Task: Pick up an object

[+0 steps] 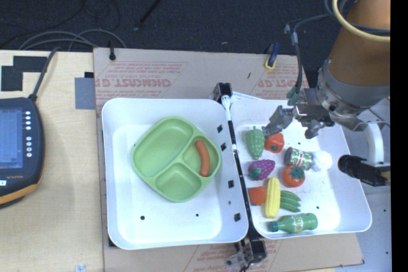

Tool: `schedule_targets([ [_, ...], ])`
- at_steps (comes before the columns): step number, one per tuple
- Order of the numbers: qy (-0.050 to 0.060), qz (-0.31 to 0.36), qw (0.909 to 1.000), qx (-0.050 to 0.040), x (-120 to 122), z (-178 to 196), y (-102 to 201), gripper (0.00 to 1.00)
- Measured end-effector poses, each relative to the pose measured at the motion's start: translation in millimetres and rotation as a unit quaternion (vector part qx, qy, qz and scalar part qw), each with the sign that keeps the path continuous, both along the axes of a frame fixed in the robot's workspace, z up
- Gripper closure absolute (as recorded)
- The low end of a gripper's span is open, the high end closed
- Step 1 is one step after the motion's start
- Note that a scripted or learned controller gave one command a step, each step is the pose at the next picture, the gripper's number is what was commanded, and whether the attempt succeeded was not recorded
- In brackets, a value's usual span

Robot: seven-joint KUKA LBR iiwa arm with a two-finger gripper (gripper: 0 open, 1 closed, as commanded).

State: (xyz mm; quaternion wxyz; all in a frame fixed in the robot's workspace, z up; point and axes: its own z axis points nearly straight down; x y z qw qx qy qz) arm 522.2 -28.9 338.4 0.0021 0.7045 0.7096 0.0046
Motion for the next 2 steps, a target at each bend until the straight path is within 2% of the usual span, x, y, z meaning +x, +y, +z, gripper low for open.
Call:
schedule_targets([
  [1, 0.007, -0.002, 1.0000, -0.0016, -1, 2, -4, 1.00],
  [2, 0.004, 0.000, 1.0000, -0.0004, -44, 65, 76, 1.00],
])
